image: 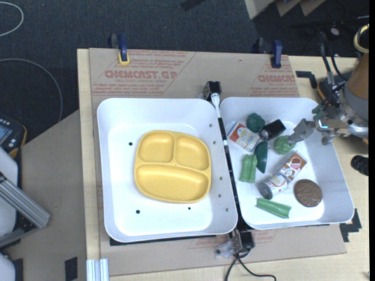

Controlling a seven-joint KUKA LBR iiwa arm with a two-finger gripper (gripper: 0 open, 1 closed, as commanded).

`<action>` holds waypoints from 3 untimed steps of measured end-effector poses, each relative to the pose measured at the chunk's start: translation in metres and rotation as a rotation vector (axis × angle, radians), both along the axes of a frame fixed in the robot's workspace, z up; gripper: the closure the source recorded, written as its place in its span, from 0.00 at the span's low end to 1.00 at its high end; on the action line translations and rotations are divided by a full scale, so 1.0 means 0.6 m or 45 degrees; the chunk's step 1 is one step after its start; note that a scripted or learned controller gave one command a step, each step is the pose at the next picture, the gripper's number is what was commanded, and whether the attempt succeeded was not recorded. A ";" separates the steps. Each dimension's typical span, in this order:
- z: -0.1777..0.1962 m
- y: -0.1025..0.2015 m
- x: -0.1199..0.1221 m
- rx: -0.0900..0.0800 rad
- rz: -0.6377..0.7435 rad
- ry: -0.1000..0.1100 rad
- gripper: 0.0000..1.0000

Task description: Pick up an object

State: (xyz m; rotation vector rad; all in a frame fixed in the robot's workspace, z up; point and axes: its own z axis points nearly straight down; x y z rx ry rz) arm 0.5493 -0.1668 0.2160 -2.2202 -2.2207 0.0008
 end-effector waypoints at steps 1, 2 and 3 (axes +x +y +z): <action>0.018 0.000 0.001 -0.002 0.001 -0.004 1.00; 0.036 -0.001 0.002 -0.003 0.001 -0.008 1.00; 0.053 -0.001 0.003 -0.005 0.001 -0.012 1.00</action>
